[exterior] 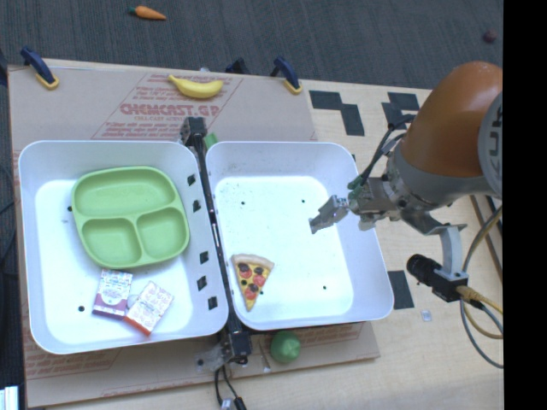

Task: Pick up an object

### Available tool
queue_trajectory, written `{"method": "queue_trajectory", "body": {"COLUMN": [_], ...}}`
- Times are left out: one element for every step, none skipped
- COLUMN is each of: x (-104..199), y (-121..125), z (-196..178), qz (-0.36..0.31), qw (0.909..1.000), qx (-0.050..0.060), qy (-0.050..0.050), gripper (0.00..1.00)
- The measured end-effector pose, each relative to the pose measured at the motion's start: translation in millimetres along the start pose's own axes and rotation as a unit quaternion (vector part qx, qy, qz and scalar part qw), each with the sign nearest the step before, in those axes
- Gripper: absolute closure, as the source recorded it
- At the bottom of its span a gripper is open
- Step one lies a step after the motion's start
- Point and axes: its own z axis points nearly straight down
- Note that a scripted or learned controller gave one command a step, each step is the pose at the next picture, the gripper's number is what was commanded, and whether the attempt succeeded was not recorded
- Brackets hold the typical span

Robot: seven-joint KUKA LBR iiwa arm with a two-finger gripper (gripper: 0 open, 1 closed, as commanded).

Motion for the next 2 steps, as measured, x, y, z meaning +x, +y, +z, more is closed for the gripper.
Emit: {"method": "queue_trajectory", "body": {"x": [-43,-64], "y": [-17,63], "z": [112,158], "qz": [0.0,-0.001], "qw": [1.0,1.0], "qx": [0.001,0.001], "qy": [0.0,0.0], "gripper": [0.0,0.0]}}
